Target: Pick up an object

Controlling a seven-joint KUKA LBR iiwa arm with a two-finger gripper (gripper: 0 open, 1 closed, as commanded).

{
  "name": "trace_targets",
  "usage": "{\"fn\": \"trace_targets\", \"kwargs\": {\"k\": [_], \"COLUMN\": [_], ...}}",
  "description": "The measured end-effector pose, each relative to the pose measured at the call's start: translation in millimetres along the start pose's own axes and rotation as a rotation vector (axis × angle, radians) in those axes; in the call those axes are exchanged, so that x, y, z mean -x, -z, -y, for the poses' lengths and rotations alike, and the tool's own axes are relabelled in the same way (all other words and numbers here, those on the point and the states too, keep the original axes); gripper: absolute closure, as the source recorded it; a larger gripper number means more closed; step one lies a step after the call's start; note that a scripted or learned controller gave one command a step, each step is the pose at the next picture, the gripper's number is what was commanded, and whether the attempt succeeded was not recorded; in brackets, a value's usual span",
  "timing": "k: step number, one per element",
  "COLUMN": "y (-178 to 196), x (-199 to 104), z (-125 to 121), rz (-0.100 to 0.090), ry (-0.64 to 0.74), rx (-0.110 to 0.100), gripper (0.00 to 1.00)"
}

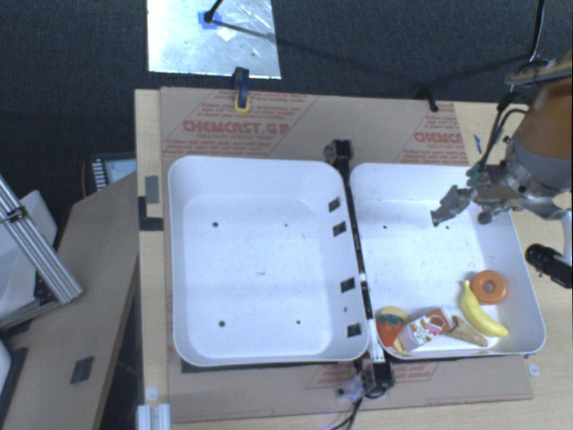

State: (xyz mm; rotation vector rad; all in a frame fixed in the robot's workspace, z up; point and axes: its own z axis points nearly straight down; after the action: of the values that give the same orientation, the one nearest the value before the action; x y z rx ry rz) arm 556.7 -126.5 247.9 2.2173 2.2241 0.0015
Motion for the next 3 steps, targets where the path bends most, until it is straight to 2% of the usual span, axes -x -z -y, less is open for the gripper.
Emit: {"fn": "trace_targets", "kwargs": {"k": [1,3], "y": [129,292], "x": [-10,-104], "z": [71,69], "rz": [0.002,-0.001], "ry": [0.002,0.007], "rx": [0.014,0.011], "gripper": [0.0,0.0]}}
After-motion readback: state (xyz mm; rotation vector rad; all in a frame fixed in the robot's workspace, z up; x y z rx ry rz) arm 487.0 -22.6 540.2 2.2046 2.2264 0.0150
